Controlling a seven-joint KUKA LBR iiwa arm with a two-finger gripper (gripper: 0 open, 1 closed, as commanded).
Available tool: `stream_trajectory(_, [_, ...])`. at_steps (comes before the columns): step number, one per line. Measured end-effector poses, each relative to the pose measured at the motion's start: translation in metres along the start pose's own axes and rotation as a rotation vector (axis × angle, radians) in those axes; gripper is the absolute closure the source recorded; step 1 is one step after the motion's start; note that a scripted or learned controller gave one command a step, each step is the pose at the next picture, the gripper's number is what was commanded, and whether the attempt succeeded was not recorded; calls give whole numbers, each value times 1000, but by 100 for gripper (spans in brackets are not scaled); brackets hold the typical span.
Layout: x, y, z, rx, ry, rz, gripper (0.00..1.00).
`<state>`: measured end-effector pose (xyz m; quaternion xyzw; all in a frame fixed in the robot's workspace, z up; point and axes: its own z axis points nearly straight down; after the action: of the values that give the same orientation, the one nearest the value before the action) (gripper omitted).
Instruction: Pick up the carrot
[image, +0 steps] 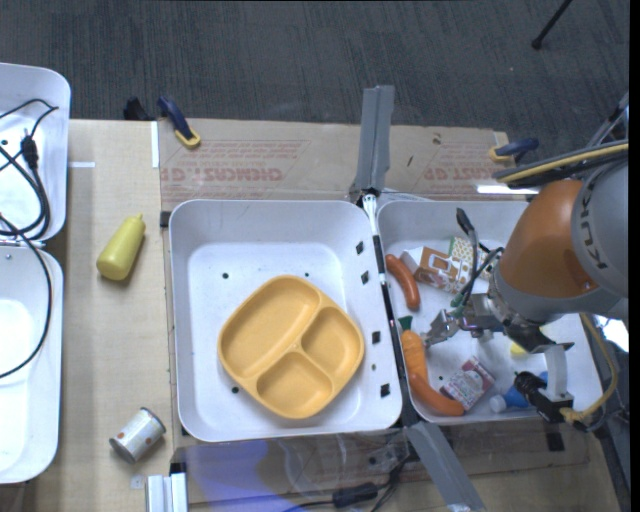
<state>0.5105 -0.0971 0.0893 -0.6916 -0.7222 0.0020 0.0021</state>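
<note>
The carrot (413, 362), orange with a green top, lies along the left wall of the right bin (392, 232), its tip pointing toward the front. My gripper (441, 328) hovers just right of the carrot's green end, low over the bin. It points left and is open, with nothing between its fingers. The grey arm with its orange band (548, 240) reaches in from the right and hides part of the bin's contents.
Around the gripper in the right bin lie a reddish sausage (403, 281), a small printed box (445, 264), a wrapped packet (468, 383) and another orange-red piece (440, 403). The left bin (200, 240) holds a yellow divided plate (291, 346). A mustard bottle (121, 247) and a can (136, 434) lie outside it.
</note>
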Motion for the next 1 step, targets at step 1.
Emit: stream_trajectory(1, [2,-22,-1,-4,-2,-9,0])
